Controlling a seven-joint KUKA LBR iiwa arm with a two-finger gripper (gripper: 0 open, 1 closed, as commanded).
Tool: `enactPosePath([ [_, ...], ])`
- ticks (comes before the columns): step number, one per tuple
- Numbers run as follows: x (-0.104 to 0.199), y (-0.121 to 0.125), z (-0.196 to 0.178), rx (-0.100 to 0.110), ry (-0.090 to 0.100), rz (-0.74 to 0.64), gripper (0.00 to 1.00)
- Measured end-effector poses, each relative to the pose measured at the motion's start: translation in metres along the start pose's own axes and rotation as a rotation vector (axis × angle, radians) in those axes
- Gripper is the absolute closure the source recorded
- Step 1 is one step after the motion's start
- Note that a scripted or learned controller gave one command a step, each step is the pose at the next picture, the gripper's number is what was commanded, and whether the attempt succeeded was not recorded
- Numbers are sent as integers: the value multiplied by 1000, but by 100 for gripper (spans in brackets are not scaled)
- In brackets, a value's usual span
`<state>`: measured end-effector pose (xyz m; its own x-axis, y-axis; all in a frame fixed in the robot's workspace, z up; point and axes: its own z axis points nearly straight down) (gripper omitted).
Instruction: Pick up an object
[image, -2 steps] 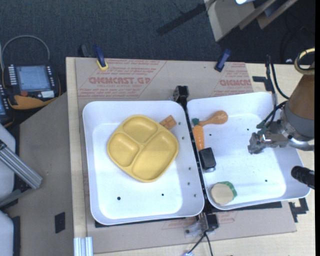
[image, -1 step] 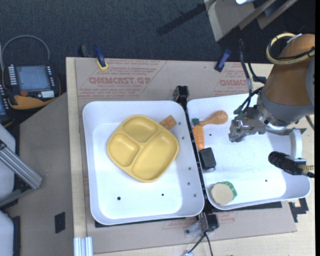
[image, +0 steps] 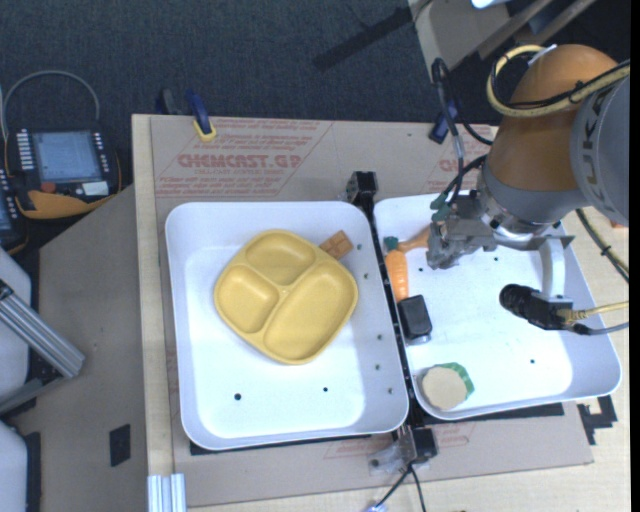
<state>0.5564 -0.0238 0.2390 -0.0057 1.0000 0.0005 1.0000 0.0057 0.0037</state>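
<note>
Carrot (image: 397, 272) is my pick, lying along the right bin's (image: 520, 350) left wall. Gripper (image: 447, 248) hangs just right of the carrot; its opening I cannot tell. Black block (image: 415, 317) sits just below the carrot, so I'd descend centred across the carrot's width.

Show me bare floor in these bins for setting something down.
Left bin: a wide strip lies bare between the yellow plate and the near rim. Right bin: bare floor right of the black block and round disc. Crowded: its left wall, with the carrot beside the hand.
</note>
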Motion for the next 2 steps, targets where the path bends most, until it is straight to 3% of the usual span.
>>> enactPosePath([
  [2, 95, 54, -6, 0, 1, 0, 100],
])
